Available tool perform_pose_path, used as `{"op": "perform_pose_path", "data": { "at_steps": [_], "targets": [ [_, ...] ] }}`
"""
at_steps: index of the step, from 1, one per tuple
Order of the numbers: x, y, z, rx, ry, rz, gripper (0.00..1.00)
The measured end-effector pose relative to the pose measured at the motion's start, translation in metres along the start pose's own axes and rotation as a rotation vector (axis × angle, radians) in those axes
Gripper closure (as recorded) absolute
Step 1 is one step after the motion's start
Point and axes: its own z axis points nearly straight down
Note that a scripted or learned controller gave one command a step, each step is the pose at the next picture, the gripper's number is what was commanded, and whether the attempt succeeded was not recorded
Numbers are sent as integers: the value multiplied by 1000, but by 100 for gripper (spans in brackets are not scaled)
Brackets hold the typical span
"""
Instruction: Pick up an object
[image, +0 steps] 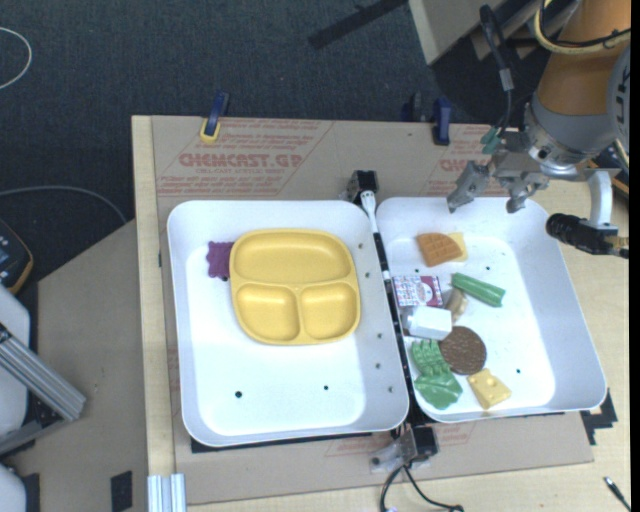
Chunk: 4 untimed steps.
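Cardboard-covered tabletop (300, 150), two white bins. Pincer (495, 195) hangs spread open with nothing in it, over the right bin's (560, 300) far edge.

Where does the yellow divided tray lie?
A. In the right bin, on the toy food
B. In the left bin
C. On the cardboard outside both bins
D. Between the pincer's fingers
B: the yellow tray sits inside the left bin, with a purple piece at its left edge.
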Motion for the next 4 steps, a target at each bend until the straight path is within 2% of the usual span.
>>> {"op": "perform_pose_path", "data": {
  "at_steps": [1,2,4],
  "targets": [
    [0,2,-8,-14,-2,-2,0],
    [4,10,52,-8,-1,-4,0],
    [1,4,151,-7,0,-2,0]
  ]
}}
